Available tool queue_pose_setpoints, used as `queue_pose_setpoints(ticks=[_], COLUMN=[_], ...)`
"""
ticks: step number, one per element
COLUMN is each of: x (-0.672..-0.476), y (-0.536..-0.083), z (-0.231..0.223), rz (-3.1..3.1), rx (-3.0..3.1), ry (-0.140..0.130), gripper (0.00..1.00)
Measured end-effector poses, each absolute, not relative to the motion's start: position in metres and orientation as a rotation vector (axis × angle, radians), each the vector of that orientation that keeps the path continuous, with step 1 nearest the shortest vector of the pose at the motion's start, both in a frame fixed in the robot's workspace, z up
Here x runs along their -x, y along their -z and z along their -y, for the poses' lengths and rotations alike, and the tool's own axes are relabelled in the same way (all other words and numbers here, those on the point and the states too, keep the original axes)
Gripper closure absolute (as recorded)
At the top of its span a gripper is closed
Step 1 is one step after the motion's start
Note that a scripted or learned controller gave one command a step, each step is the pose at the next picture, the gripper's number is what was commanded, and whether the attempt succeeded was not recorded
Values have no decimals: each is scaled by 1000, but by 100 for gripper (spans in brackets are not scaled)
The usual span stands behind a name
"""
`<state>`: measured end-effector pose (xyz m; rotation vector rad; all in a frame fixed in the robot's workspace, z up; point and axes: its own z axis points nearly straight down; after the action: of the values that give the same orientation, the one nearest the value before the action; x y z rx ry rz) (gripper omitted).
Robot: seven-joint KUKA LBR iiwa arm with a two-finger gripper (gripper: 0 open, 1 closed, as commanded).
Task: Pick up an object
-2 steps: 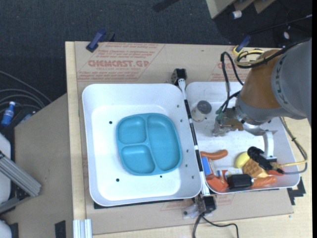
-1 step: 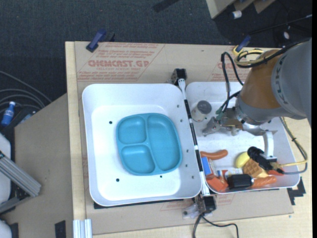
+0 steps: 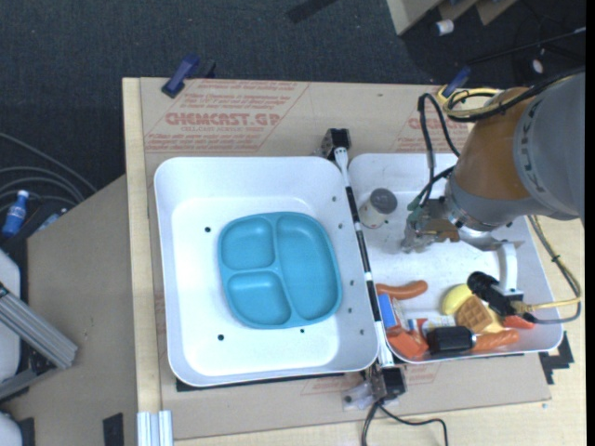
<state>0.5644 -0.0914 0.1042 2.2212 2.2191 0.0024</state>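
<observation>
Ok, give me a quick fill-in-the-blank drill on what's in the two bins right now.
1. The blue divided plate lies in the ____ bin as the camera sees it.
2. That plate has ____ compartments.
3. The hot dog, the yellow toy and the waffle lie in the ____ bin.
4. The tool is over the ____ bin.

Missing words: left; three; right; right

A robotics lab: bench [image 3: 149, 249] with paired white bins [image 3: 177, 203], loose cables [image 3: 37, 170].
</observation>
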Motion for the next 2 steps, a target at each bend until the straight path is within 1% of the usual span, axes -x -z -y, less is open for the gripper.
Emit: queue_pose_setpoints(ticks=[1,2], x=[-564,-479], y=[-104,-179], z=[91,136], rz=[-2219,-2221], rx=[-2222,-2224], ry=[-2,2], gripper=[0,0])
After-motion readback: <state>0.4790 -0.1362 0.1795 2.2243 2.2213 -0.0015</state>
